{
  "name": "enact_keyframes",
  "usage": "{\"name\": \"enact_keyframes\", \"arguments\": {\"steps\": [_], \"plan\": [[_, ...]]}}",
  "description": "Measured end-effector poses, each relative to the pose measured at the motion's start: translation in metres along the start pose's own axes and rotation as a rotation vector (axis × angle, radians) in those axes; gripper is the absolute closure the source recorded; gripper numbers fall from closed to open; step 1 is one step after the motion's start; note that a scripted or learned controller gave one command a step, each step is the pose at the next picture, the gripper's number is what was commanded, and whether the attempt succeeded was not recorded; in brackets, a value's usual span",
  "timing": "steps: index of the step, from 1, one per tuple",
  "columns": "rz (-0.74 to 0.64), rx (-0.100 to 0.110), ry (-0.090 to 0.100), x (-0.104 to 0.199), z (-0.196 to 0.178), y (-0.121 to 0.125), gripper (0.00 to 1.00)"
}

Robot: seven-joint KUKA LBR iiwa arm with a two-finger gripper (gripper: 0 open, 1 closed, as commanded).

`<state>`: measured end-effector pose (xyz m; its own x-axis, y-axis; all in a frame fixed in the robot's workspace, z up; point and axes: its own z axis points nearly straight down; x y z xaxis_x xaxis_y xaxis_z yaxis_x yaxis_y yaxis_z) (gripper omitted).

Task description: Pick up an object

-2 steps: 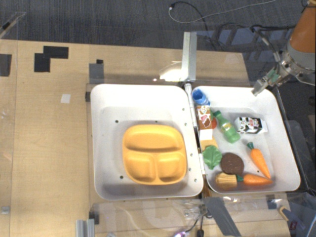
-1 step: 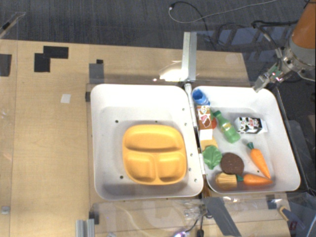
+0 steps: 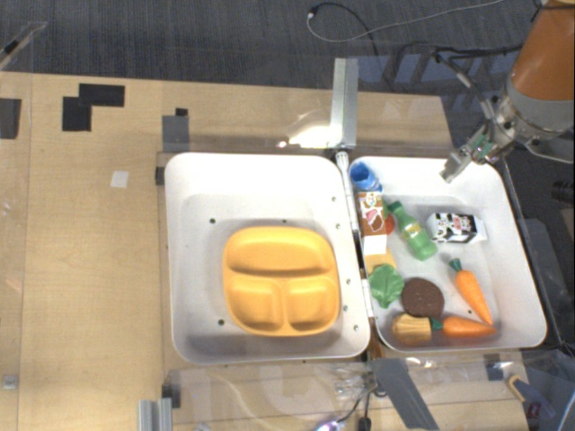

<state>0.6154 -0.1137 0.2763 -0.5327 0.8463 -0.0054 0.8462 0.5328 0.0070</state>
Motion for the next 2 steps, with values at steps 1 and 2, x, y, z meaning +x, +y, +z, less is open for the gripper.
{"name": "enact_keyframes", "arguments": {"steps": [1,2], "plan": [[-0.005,-0.006,-0.005,0.000,-0.012,0.002,1.00],[0.010,0.002,0.000,-0.062,0.031,0.026,1.00]]}}
